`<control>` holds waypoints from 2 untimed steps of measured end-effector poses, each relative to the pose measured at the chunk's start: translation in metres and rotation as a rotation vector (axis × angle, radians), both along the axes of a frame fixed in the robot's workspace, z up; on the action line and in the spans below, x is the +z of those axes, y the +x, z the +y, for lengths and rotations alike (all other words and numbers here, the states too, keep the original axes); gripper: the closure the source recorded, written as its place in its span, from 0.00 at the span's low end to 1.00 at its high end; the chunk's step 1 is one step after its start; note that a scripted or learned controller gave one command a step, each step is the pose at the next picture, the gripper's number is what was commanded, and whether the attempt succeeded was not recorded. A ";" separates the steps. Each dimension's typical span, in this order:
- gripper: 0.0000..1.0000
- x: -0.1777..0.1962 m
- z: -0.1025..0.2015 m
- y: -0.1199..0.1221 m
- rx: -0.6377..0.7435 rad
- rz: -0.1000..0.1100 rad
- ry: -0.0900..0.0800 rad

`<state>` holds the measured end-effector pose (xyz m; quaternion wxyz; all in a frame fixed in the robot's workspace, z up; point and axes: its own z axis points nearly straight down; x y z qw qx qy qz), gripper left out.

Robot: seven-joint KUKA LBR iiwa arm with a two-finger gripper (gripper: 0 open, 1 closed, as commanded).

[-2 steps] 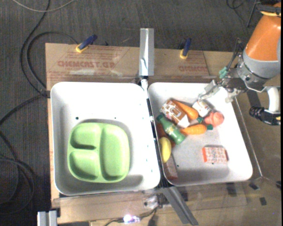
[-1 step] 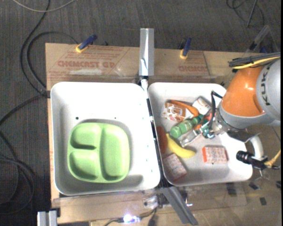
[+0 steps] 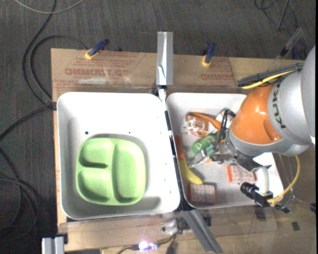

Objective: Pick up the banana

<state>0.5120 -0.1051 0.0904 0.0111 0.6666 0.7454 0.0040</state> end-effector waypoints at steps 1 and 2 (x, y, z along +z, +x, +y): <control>0.00 0.002 0.002 -0.017 -0.050 -0.015 -0.003; 0.00 0.000 0.002 -0.019 -0.447 -0.006 0.014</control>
